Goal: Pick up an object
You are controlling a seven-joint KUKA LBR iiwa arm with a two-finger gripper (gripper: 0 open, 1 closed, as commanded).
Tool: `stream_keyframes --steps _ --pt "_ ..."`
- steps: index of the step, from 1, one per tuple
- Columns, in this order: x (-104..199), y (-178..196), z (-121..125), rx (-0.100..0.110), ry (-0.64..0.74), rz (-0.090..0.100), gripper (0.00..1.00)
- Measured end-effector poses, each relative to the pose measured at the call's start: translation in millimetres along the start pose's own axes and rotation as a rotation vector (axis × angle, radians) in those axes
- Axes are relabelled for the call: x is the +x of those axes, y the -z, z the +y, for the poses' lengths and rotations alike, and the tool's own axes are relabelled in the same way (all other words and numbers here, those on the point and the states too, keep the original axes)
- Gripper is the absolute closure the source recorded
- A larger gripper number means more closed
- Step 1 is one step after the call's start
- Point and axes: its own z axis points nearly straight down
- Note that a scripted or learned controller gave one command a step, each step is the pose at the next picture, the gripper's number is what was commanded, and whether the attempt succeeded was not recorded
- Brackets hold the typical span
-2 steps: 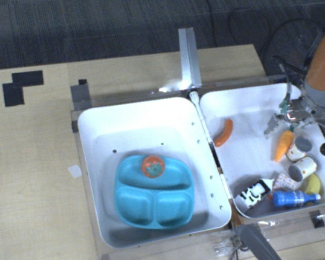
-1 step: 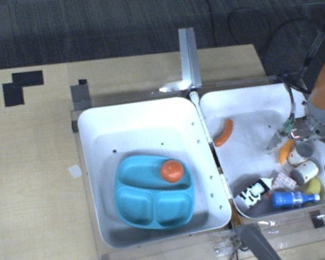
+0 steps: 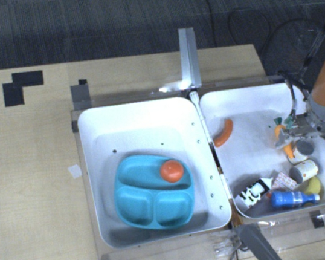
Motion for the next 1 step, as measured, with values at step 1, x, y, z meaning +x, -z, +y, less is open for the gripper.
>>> stream_keyframes --steps 1 --pt "0.6 10.8 1.2 -0.003 0.001 -0.001 1.0"
